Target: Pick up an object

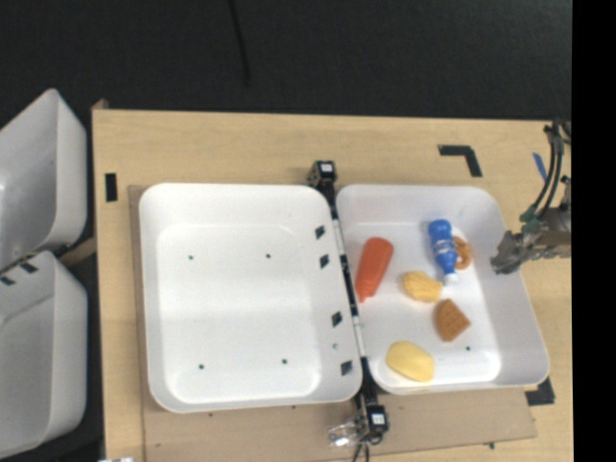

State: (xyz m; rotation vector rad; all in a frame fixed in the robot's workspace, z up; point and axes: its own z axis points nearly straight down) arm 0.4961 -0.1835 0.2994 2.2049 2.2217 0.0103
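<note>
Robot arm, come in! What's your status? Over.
Tool at right bin's right rim, nothing held. Blue bottle nearest, pretzel touching it. Over.

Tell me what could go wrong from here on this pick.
The gripper sits at the right bin's outer rim, so a descent there might strike the wall. The blue bottle lies against a small orange piece; grabbing one may drag the other. The yellow pieces look rounded and could slip.

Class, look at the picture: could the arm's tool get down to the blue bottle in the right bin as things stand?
Probably yes. The tool sits at the right bin's right edge, and the blue bottle lies uncovered just beyond it. A small orange-brown piece touches the bottle's right side and might crowd a grasp.
</note>
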